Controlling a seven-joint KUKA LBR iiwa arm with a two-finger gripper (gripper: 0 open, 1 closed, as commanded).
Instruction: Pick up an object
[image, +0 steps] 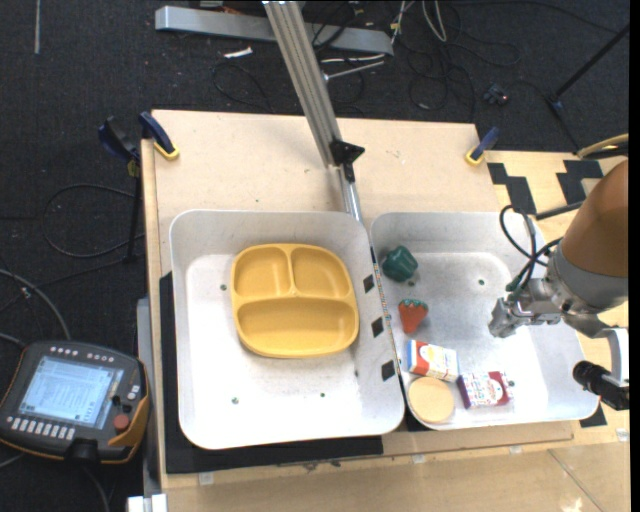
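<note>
Camera view: the desk (250, 170) carries two shallow white bins side by side. The left bin (200, 400) holds a yellow divided plate (295, 300), lying flat near its middle. The right bin (450, 235) holds the loose things. A green object (399, 263) sits toward the bin's 11 o'clock, and a strawberry toy (413, 314) lies just below it. At about 7 o'clock a white and orange carton (431, 357) rests beside a tan round disc (433, 400), which touches the bin's front rim. A small pink and white box (484, 389) lies just right of the disc.

The arm enters from 3 o'clock, and its claw (505, 320) hangs over bare bin floor, well apart from the strawberry toy and above the small box. Whether the claw is released or clenched cannot be told from here; nothing shows in it.

A teach pendant (70, 398) lies on the floor at 8 o'clock.
</note>
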